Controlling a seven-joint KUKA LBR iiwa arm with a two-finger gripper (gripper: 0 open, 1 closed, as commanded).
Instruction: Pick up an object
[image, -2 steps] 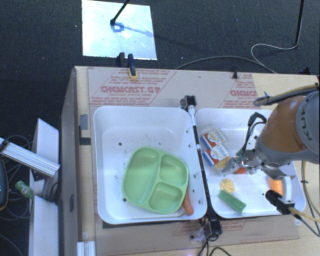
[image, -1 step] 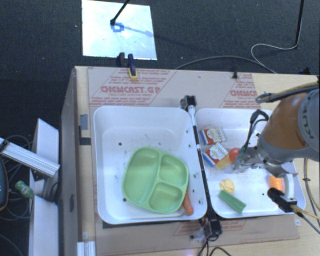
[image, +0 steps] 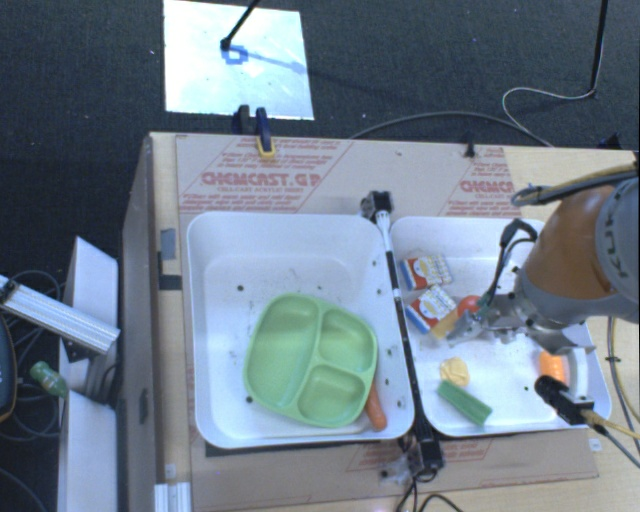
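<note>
Orange-red piece (image: 452, 318) lies in right bin (image: 500, 228), just left of the fingers (image: 478, 322), long axis slanting toward them, beside a snack box (image: 430, 304). Cannot tell finger opening or any hold.

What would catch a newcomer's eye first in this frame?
The green divided tray lying in the left bin, with an orange carrot-like piece at its lower right edge. Next, the orange-banded arm reaching into the right bin, its pincer low among small boxes and a green block.
</note>
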